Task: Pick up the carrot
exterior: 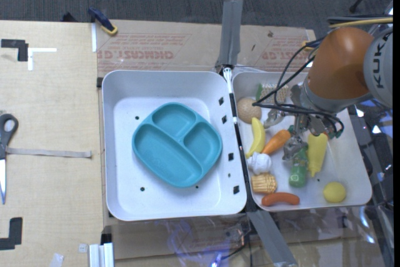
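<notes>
White plastic, 2 bins point(112, 134) side by side on the wooden surface point(44, 103), and the left one carries a blue divided plate point(177, 144). The arm point(340, 65), orange band showing, hangs over the right bin point(359, 162), its gripper point(299, 142) low among the toy food, just right of the carrot point(275, 141). Whether it is released or clenched, I cannot tell; cables and dark metal blur together there.

The carrot: orange, tapered, lying at a slant near the bin's middle, apart from the gripper, nothing holding it. A banana point(256, 136) lies just beside it on the left, a white garlic bulb point(259, 163) below.

To do this well, I reckon: shift left until centred over the carrot, turn to close across its narrow width, and drop between banana and green vegetable point(298, 173) without nudging either.
</notes>
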Controlling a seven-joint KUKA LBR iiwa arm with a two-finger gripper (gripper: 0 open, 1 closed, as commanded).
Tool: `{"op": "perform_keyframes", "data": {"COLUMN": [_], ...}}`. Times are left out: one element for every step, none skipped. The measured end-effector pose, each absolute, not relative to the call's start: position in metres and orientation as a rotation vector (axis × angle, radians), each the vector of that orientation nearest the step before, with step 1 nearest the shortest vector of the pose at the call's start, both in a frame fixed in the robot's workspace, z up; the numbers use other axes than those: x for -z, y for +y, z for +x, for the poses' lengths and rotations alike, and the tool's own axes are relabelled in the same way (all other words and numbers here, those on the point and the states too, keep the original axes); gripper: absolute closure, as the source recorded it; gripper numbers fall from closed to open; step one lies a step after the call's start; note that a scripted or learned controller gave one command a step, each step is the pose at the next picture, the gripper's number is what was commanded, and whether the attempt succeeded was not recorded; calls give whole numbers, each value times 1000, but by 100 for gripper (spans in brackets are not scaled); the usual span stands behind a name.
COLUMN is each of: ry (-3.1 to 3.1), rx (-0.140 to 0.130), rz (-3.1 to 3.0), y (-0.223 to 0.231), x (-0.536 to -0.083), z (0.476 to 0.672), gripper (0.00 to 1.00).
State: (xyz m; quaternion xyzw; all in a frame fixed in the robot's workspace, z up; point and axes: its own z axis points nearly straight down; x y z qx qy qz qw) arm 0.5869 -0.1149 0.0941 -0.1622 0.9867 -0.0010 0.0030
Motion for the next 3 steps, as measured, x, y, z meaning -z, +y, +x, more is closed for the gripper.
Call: {"op": "perform_keyframes", "data": {"ry": [3132, 3088, 3080], "rx": [1, 1, 5], "rz": [171, 552, 574], "y": [-121, -109, -96], "x": [-94, -93, -94], "z": [563, 584, 572], "gripper": [0, 0, 0]}}
